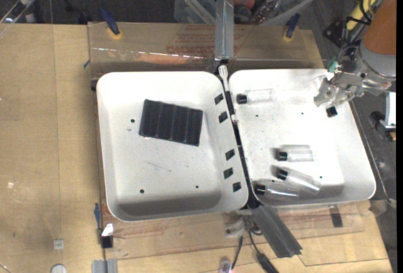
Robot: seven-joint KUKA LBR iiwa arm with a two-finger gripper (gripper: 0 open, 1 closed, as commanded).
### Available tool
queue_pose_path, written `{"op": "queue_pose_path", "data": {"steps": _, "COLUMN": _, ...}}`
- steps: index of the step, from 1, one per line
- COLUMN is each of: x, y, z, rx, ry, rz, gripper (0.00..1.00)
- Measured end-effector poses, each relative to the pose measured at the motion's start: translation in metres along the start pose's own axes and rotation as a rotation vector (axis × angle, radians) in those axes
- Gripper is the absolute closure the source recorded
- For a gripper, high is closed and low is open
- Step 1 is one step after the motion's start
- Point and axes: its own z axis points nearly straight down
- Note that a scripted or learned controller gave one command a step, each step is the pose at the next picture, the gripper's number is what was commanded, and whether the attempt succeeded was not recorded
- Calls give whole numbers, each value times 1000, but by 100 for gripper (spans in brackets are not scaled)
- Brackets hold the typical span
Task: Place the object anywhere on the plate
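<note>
Clear plastic, capped in black: the objects to be moved look like small vials, lying on their sides in the right bin (352, 139). One vial (255, 97) rests near the bin's far left corner, another (293, 153) lies toward the middle, and two more (296, 178) sit close together near the front wall, one nearly touching the other. The plate (171, 122), a dark ribbed rectangle, lies flat in the left bin (113, 158), well apart from all of them.

The gripper (332, 94) hovers over the far right part of the right bin, and nothing is visible between its fingers; whether they are spread or closed I cannot tell at this resolution.

Such a vial is probably light, stiff and smooth, so it may roll or squirt out of a pinch. The safest hold would likely be across the middle of the barrel, fingers closing square to its long axis. The middle vial lies apart from its neighbours, so it seems the easiest to take cleanly.
</note>
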Motion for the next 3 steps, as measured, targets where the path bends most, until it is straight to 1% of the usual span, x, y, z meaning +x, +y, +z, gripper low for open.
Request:
{"op": "queue_pose_path", "data": {"steps": 1, "x": 27, "y": -11, "z": -87, "rx": -1, "ry": -2, "rz": 270, "gripper": 100}}
{"op": "queue_pose_path", "data": {"steps": 2, "x": 31, "y": -17, "z": -174, "rx": 0, "ry": -2, "rz": 560, "gripper": 100}}
{"op": "queue_pose_path", "data": {"steps": 3, "x": 18, "y": -48, "z": -196, "rx": 0, "ry": -2, "rz": 1045, "gripper": 100}}
